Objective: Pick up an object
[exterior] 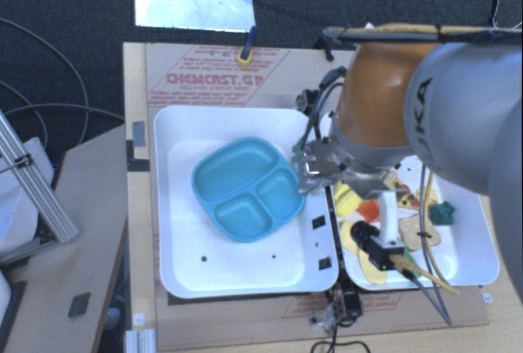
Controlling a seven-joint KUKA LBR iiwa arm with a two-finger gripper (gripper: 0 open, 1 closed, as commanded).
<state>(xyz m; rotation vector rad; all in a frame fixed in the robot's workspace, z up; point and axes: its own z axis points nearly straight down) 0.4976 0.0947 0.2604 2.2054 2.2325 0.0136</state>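
Down at the wall between the two bins, the gripper (313, 170) hangs low beneath the arm's (458, 114) orange band. Whether it is spread or pressed together cannot be told, because the wrist's bulk hides its tips; nothing can be seen pinched in it.

Just beside the gripper, toward the view's left, a blue plate (245, 188) with three compartments lies flat in the left bin (188, 261), and its nearest rim reaches right up to the gripper. Whether the two touch cannot be told.

On the gripper's other side, in the right bin (478, 261), a cluster of small things lies partly under the arm. A yellow piece (347, 200) is nearest the gripper, with an orange-red piece (369, 208) just beyond it. Farther from the gripper are a tan flat piece (422, 239) and a small teal thing (442, 213), the teal one well apart from it.

Both bins rest on a printed cardboard sheet (212, 73).
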